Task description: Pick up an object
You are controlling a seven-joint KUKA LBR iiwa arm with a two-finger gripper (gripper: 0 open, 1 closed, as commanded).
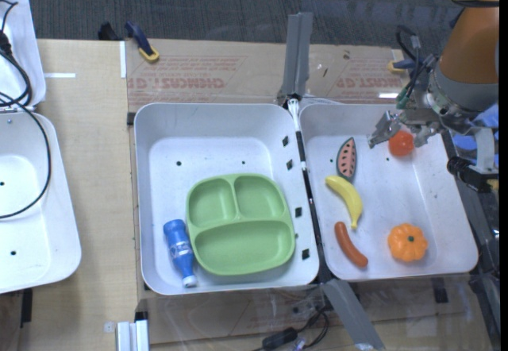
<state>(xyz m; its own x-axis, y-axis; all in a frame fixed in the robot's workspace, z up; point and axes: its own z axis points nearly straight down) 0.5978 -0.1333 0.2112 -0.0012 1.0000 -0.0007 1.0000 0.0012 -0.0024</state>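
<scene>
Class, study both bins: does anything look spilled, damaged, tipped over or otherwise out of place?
Nothing is spilled or broken. The blue bottle lies on its side beside the green plate in the left bin. The toy foods in the right bin lie scattered but intact.

1. Wooden bench [87, 63], light brown.
2. Left white bin [151, 183] and right white bin [444, 254] rest directly on it, side by side.
3. Blue-and-yellow clamp [141, 41] grips its far edge.
</scene>
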